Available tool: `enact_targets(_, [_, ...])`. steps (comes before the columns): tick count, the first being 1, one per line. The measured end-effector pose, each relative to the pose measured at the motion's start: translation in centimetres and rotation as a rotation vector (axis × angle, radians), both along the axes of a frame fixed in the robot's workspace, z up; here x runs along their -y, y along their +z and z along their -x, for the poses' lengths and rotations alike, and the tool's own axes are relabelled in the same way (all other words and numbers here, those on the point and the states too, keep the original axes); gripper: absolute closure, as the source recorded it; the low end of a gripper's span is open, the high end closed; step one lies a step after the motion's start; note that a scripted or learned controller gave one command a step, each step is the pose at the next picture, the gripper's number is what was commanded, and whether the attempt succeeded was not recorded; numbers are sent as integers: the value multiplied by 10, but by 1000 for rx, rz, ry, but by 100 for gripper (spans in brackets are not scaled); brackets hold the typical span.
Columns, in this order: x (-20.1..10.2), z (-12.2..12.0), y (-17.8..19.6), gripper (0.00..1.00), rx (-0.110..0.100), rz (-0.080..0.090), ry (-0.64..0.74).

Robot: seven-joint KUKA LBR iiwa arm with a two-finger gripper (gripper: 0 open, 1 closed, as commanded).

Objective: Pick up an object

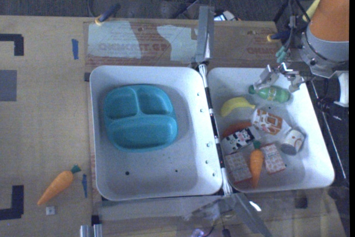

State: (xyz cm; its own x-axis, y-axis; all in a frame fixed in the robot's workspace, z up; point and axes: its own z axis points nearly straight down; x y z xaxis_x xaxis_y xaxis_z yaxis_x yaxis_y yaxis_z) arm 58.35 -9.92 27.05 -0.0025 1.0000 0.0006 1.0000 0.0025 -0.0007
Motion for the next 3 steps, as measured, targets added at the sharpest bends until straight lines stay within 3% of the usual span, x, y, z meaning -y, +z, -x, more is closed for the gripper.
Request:
enact_targets(1, [64,17,-140,0,2,1,-14])
enact_targets(2, [91,14,-164,0,40,-2,71])
enact_targets(3, [91,13,-153,100,44,-1,70])
